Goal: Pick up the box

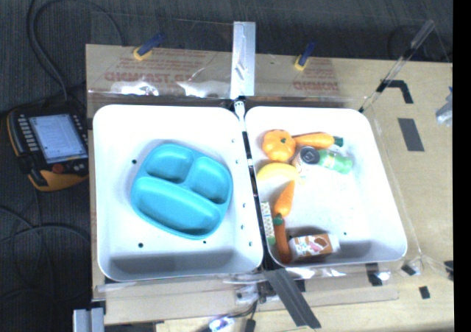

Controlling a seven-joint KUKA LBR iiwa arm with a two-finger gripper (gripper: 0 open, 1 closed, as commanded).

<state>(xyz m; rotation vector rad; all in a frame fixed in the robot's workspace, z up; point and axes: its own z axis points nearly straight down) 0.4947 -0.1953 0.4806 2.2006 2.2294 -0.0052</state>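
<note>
Faint reddish lettering runs in two patches across the brown cardboard sheet [213,73] at the far edge of the tabletop, behind the two white bins, too washed out to read. The small brown box [312,244] lying in the right-hand white bin [383,198] carries a white and red label, its print too small to make out.

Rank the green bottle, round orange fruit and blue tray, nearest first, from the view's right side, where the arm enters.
1. Green bottle, middle of the right bin.
2. Orange fruit, same bin, by its left wall.
3. Blue tray, left bin.
</note>
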